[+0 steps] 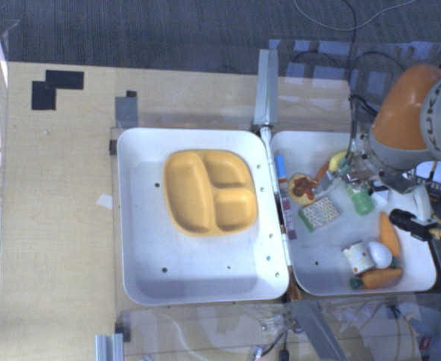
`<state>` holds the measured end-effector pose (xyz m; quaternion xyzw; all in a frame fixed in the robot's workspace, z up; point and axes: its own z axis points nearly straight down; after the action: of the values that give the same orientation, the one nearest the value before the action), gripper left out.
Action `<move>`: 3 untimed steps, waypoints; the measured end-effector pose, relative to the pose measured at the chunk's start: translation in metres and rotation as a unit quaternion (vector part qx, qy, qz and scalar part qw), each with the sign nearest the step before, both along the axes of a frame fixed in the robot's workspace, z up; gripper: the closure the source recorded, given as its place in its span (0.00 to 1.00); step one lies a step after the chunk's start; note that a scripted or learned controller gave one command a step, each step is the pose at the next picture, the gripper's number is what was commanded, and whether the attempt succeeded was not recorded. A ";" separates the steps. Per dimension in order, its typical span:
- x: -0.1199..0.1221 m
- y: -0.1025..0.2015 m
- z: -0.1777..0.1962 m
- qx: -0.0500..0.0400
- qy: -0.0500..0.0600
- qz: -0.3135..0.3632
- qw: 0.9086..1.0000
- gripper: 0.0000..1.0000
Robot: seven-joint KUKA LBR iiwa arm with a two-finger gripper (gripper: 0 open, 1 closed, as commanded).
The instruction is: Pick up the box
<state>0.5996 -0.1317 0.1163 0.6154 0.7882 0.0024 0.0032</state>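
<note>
Sitting w/ toys in right bin (310,280): box (319,213), wood bench (55,201).

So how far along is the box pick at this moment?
Done: the arm has reached over the right bin, with the gripper low among the toys at its far side. In hand: nothing visibly; the box, green-patterned, lies flat on the bin floor, apart from the gripper. Left: closing on the box and lifting it. The yellow tray sits in the left bin.
</note>
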 end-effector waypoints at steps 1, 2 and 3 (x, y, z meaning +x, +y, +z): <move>0.063 -0.011 -0.021 0.003 0.006 -0.036 0.999 0.00; 0.065 -0.011 -0.008 0.000 0.001 -0.033 0.999 1.00; 0.070 -0.050 0.073 0.000 0.000 -0.135 0.991 1.00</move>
<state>0.6695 -0.1814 0.1898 0.7162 0.6979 0.0020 0.0035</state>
